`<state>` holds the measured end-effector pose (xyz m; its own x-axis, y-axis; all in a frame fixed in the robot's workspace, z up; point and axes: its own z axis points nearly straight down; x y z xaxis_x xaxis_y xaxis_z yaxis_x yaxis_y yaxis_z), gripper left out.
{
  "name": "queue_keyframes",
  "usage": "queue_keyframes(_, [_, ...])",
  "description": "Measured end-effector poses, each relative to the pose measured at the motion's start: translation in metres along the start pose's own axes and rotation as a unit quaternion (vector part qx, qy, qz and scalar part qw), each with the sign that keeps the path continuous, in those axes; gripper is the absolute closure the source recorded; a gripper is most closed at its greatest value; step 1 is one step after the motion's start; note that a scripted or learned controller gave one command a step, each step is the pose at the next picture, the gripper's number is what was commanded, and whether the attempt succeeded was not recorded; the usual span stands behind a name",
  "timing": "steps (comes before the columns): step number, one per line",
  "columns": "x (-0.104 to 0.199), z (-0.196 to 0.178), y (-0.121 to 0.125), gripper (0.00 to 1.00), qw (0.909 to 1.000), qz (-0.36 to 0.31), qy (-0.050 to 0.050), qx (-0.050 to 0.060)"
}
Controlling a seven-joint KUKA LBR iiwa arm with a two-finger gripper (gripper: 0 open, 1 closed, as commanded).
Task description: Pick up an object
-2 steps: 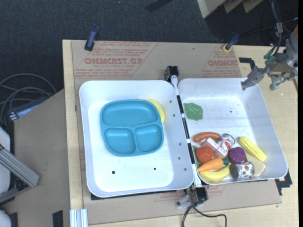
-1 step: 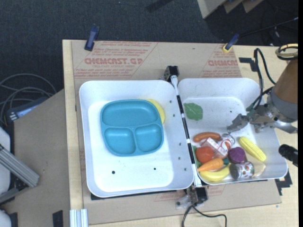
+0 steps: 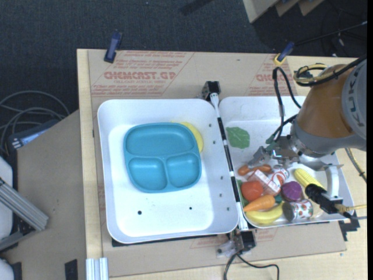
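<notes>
Toy food [image 3: 270, 192] lies heaped in the right bin's [image 3: 250, 111] near corner (tomato, carrot, banana, a purple piece), with a green leaf [image 3: 238, 136] apart toward the divider. Just above the heap hang the jaws [image 3: 269, 154]; whether they grip anything I cannot tell. A blue divided plate [image 3: 162, 157] fills the left bin [image 3: 111, 174].

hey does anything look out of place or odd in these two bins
One thing: a yellow object in the left bin lies mostly hidden under the blue divided plate, peeking out at its right edge. Otherwise nothing looks spilled or damaged.
</notes>
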<state>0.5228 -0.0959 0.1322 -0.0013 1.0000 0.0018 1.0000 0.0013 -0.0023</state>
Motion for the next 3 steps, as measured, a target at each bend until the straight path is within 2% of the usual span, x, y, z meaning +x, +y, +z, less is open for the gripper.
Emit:
queue_keyframes(1, [0.000, 0.043, 0.014, 0.00, 1.0000, 0.000, 0.001, -0.006])
queue_keyframes(2, [-0.003, 0.032, 0.015, 1.00, 1.0000, 0.001, -0.002, -0.008])
queue_keyframes(3, [0.011, -0.054, 0.128, 1.00, 1.0000, 0.000, -0.001, -0.003])
